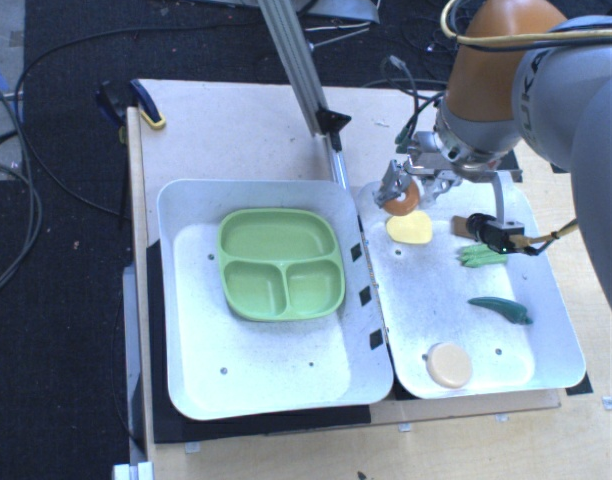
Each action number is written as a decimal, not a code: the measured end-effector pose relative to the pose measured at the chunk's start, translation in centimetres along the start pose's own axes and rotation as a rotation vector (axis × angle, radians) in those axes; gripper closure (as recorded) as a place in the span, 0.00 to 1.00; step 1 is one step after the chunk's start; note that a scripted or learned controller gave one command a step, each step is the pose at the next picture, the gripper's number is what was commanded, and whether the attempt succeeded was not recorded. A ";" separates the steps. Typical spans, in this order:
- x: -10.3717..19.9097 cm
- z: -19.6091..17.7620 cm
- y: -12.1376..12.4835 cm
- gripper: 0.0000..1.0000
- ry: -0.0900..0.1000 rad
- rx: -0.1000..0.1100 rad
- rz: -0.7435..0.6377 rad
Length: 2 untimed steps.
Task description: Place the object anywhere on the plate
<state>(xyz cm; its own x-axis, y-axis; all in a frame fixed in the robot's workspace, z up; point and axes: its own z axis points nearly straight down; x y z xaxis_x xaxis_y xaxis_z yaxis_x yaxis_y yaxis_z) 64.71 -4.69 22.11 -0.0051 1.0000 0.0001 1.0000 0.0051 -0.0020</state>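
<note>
Grips a small orange-brown rounded object (402,200) in the two-finger gripper (398,190) near the right bin's (556,313) far-left corner — lifted for carrying to the green divided plate (282,264), centred in the left bin (186,298).

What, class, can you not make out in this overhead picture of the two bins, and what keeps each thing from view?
1. Camera view: the orange-brown object under the claw is partly covered by it, so a grip cannot be confirmed.
2. Camera view: the light green item in the right bin is too small to identify.
3. Camera view: the arm is cut off by the right edge.
4. Camera view: the far rim of the right bin is hidden behind the claw.
</note>
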 end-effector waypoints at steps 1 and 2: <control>5.6 0.5 -0.1 1.00 0.000 -0.001 -0.001; 10.6 1.1 -1.5 1.00 0.000 0.000 -0.001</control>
<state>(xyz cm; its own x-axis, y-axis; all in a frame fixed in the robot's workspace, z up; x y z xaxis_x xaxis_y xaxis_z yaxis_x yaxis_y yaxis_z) 63.13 5.89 21.03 -0.0064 1.0000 0.0003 1.0000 0.0064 -0.0023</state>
